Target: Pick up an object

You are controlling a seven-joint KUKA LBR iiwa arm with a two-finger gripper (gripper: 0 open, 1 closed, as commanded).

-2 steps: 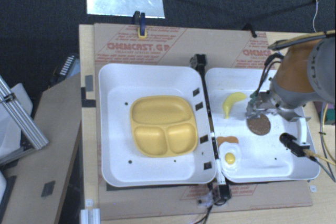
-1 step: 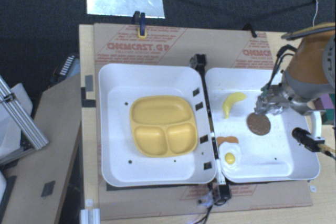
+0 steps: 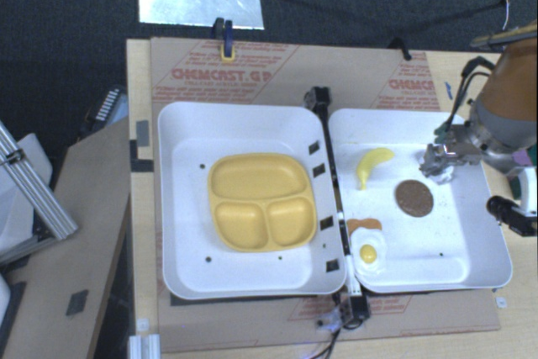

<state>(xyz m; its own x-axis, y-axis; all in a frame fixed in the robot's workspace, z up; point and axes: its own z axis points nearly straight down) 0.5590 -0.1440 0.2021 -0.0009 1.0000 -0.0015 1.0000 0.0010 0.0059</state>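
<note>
A grey KUKA arm with an orange band reaches in from the right, its claw poised over the upper right part of the right bin, one of two shallow white bins set side by side on a cardboard-covered worktop. Whether the claw is apart or together cannot be told from this slanted overhead angle, and nothing is seen between its fingers. Below and just left of the claw lies a round brown patty; a yellow toy banana rests farther left, near the bin's upper left. A fried egg and a small orange-brown piece sit by the divider between the bins. The left bin holds a yellow three-compartment plate.
</note>
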